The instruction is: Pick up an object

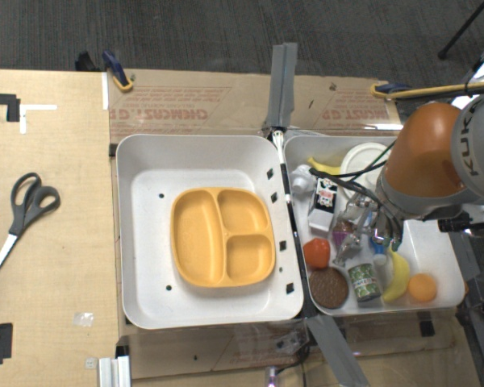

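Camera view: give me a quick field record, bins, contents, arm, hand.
left bin: holds a yellow divided plate
right bin: cluttered; red tomato, brown round item, green can, banana, orange ball, white dish
arm: reaches in from the right, over the right bin
hand: low among the clutter, finger state unclear
off bench: scissors on the wooden surface to the left

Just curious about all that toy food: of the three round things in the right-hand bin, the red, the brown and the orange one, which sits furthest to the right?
The orange ball, at the bin's front right corner beside the banana.
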